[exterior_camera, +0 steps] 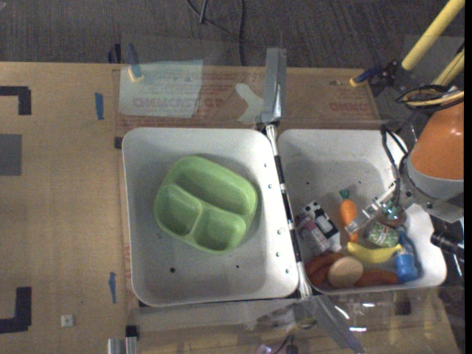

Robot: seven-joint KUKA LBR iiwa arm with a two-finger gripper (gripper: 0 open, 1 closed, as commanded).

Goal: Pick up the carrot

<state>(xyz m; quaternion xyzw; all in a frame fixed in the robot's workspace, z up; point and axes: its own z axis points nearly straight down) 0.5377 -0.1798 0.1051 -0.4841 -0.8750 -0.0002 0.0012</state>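
Camera view, one fixed look down at the bench point(59, 198) and its two white bins. From my remote seat I log the left bin point(140, 220) as holding a green divided plate point(206, 203), three compartments, lying a little askew near the bin's middle.

Right bin point(324, 153): the clutter sits in its near half. The carrot point(348, 212) is there, orange with a small green top, lying roughly upright in the picture, green end toward the far wall. Just left of it lies a black-and-white item point(321, 220) beside a small bottle-like object point(310, 231). Nearer the front wall I note a yellow banana point(372, 253), a tan round piece point(345, 271), a red-brown sausage shape point(321, 264) and a blue item point(406, 264).

The arm comes in from the right, its orange band point(441, 150) large at the edge of the picture. The gripper point(380, 214) is low in the right bin, just right of the carrot and above the banana, over a green-patterned object point(382, 234). I cannot tell how its fingers stand; the metal parts blur into the clutter. I see nothing clearly between them, and the carrot lies in the bin.
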